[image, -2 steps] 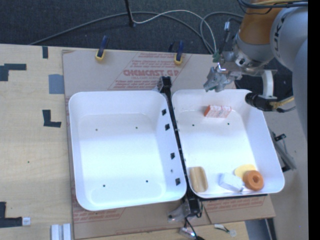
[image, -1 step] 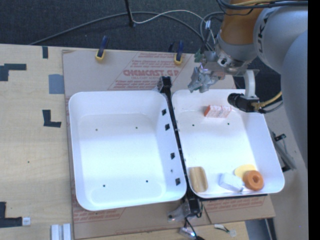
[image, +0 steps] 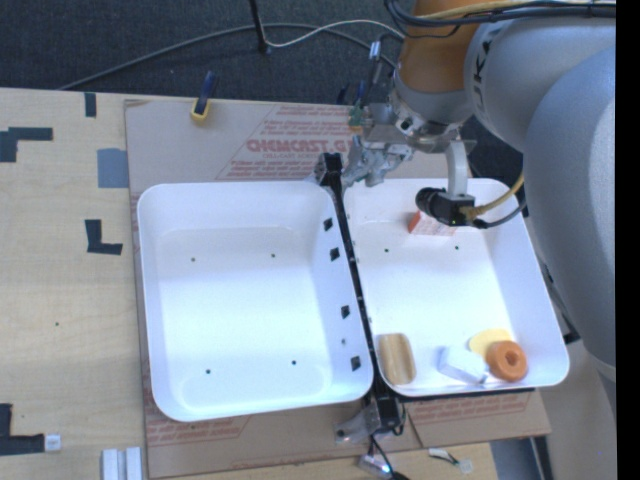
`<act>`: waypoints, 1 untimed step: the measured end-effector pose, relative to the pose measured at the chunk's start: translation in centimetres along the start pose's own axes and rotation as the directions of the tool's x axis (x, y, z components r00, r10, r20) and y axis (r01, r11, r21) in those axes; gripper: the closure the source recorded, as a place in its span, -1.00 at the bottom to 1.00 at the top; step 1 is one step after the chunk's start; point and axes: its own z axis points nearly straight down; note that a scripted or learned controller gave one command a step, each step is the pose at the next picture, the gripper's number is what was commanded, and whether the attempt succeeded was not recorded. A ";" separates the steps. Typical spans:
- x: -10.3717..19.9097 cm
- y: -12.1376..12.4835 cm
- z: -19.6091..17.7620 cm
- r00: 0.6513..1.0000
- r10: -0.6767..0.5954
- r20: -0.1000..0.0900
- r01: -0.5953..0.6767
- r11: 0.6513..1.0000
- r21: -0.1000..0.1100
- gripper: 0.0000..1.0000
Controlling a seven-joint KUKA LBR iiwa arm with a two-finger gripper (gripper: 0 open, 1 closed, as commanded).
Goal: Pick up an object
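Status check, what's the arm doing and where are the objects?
Gripper at the right bin's far left corner, grasp unclear. Tan block, orange ring, white piece along near wall. Red-white item near far wall.

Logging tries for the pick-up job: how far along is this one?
Nothing looks picked yet. The gripper is at the right bin's far-left corner. The wooden block, orange ring and red-and-white piece lie in the bin. Grasp and lift remain.

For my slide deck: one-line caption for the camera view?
Gripper poised over right bin's far corner; wooden block and orange ring lie along its near edge.
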 end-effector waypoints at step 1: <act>4.8 -1.0 1.5 1.000 0.000 0.000 0.000 1.000 0.000 1.00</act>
